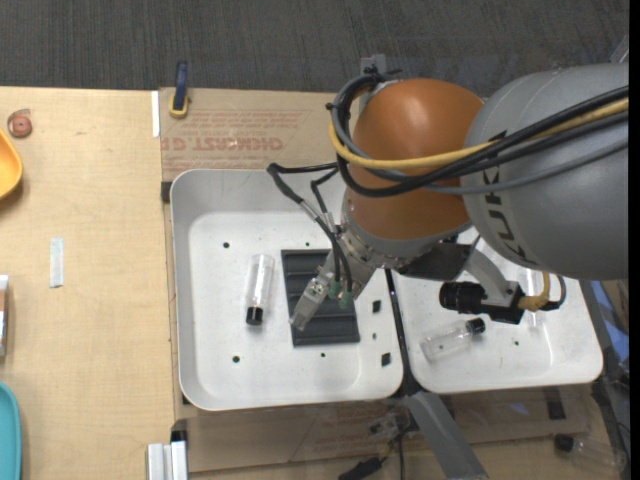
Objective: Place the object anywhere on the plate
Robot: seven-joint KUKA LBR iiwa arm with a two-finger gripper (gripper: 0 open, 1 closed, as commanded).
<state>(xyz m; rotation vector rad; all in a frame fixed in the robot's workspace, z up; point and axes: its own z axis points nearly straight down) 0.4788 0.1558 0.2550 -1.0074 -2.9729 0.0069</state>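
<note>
- Over the left bin (pixel 215 353), the gripper (pixel 310 310) hangs low above a dark grey plate (pixel 338 332), near the plate's left edge.
- Whether its jaws are apart or together cannot be told at this angle, nor whether anything sits between them.
- The plate is flat and rectangular and lies on the floor of the left bin, toward that bin's right side.
- A clear tube (pixel 259 286) with a black cap at its near end lies in the same bin, just left of the plate and apart from it, not touching the gripper.
- The grey arm (pixel 560 168) reaches in from the right, and its orange band (pixel 410 138) hides the far right corner of the left bin.
- A second tube (pixel 447 342), also clear, lies at a slant in the right bin (pixel 560 358), near that bin's left wall.
- Brown cardboard (pixel 240 133) lies under both bins, with a blue clamp (pixel 180 86) at its far left corner.
</note>
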